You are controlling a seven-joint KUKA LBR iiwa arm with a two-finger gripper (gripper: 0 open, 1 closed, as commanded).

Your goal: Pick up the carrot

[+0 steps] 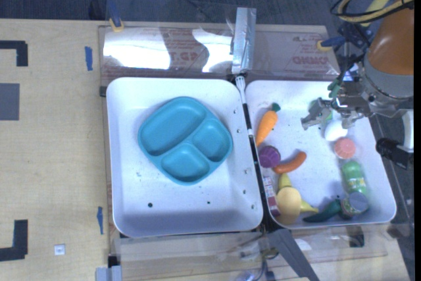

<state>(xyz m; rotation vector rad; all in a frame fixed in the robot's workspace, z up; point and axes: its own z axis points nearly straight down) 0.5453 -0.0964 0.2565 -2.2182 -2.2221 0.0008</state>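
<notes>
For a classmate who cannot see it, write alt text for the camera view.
The gripper hovers over the right bin, apart from the carrot lying near that bin's left wall. A blue divided plate sits in the left bin.

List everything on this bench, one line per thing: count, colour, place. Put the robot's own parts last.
bins: 2, white, side by side on the bench
divided plate: 1, blue, middle of the left bin
carrot: 1, orange with a green top, upper left of the right bin, beside the divider
purple toy: 1, purple, just below the carrot
orange toy: 1, orange, lying right of the purple toy
yellow toy: 1, yellow, lower left of the right bin
dark green toy: 1, dark green, along the right bin's bottom edge
pink round toy: 1, pink, right side of the right bin
green toy: 1, green, below the pink round toy
gripper: 1, grey, over the right bin's upper part, apart from the carrot
arm: 1, grey with an orange band, reaching in from the right
</notes>
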